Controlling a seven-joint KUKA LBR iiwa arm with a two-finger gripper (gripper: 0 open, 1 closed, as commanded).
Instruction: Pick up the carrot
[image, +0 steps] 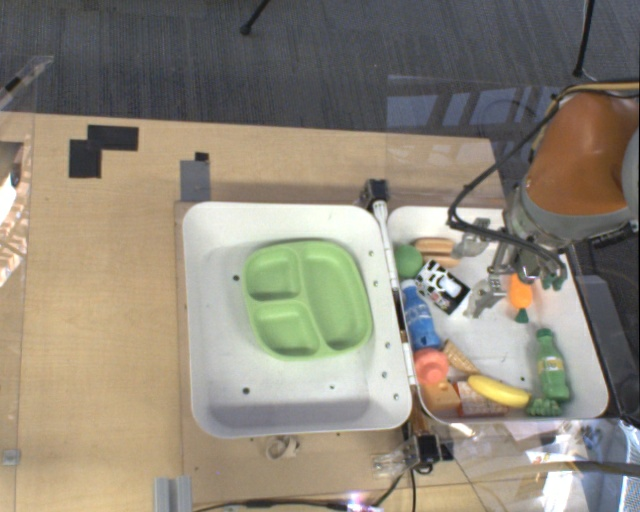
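Trouble is looming at right of frame, where the grey two-finger gripper (497, 287), fingers parted around nothing, is hanging just beside the small orange carrot (520, 295) and risking nudging it aside.

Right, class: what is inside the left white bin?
The left white bin holds one light green plastic tray with three shallow compartments. Nothing shows in those compartments. The bin floor beneath the tray is covered, so whatever lies under it cannot be seen.
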